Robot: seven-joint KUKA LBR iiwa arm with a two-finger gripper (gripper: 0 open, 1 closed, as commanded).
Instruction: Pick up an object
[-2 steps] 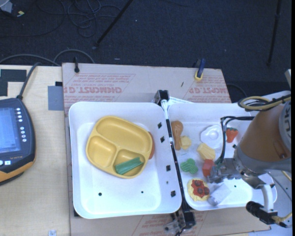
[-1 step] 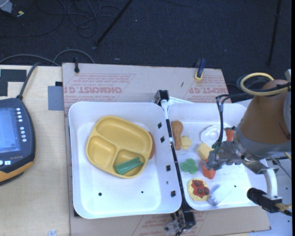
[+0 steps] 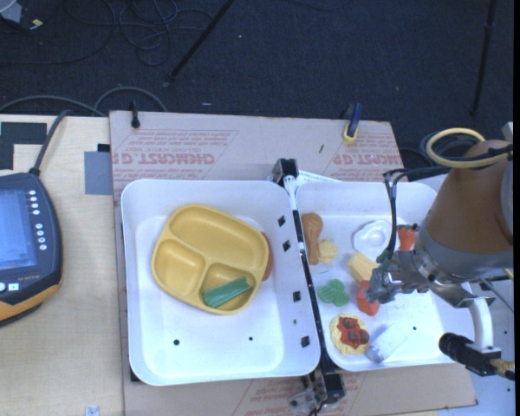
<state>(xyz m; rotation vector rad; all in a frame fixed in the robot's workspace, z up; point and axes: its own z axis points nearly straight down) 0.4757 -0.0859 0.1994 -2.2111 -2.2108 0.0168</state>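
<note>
White plastic bins sit side by side on the desk (image 3: pixel 78 336), and we judge the pick to be at its reaching stage. The grey arm (image 3: pixel 468 224) leans in from three o'clock over the right bin (image 3: pixel 416 336), its end effector (image 3: pixel 383 286) low beside a small red toy (image 3: pixel 367 299); we cannot tell its state. Next, we think, comes a firm closure and lift.
</note>
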